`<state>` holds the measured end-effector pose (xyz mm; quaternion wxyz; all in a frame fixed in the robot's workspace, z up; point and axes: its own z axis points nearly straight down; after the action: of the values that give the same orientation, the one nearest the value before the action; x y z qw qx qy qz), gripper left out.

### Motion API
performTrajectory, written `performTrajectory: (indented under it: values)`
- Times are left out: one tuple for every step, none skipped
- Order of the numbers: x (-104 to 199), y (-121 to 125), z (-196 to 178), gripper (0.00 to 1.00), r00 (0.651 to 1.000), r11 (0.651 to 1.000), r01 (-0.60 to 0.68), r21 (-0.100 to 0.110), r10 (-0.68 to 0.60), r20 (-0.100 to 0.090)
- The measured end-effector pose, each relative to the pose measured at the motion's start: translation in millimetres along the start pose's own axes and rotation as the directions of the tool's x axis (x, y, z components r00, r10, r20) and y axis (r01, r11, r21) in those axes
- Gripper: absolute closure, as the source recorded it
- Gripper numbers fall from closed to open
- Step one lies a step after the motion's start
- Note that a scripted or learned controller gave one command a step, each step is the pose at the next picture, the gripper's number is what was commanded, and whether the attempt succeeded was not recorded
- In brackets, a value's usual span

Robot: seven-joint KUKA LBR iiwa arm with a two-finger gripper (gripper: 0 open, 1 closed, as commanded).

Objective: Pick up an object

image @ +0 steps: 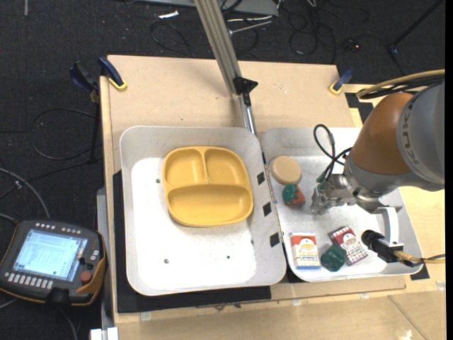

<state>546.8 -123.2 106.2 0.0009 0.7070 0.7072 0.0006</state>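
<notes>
Honestly, we were nowhere near done with this one. The tool point(322, 202) was down inside the right bin point(382, 275), hanging low over a bare patch of the bin floor, and we couldn't tell from that slanted overhead view whether it was apart or together, since the wrist and cabling covered most of it. Nothing looked to be in it, so by our read the pick itself was all still to do.

The candidates all sat in that right bin. Closest was a small red and green object point(293, 195), just left of the tool and right below a round tan disc point(287, 169). Further toward the front edge we had a little white and orange box point(305, 251), a dark green block point(333, 258) touching it or nearly so, and a red and white packet point(347, 243) just beside the block.

The left bin point(141, 261) only carried a yellow divided plate point(208, 185), well apart from the arm, so we figured it wasn't the likely target.

What could get in the way: the red and green thing was tucked right up against the disc, so a sloppy close might nudge both. A black cable point(326, 147) looped off the wrist above the bin, and the metal pole point(221, 37) ran down across the tabletop point(177, 91) to the seam between the bins. A teach pendant point(49, 261) lay off on the floor to the left, out of the way.
</notes>
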Motion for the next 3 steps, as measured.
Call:
performTrajectory:
  values:
    - [-8.7, 7.7, -55.2, 1.0, 1.0, 1.0, 0.002, -0.004, -0.002, 0.002]
    - [-12.6, 16.7, -102.2, 1.0, 1.0, 1.0, 0.002, -0.004, -0.002, 0.001]
    - [-12.7, 18.3, -146.1, 1.0, 1.0, 1.0, 0.003, -0.004, -0.003, 0.002]
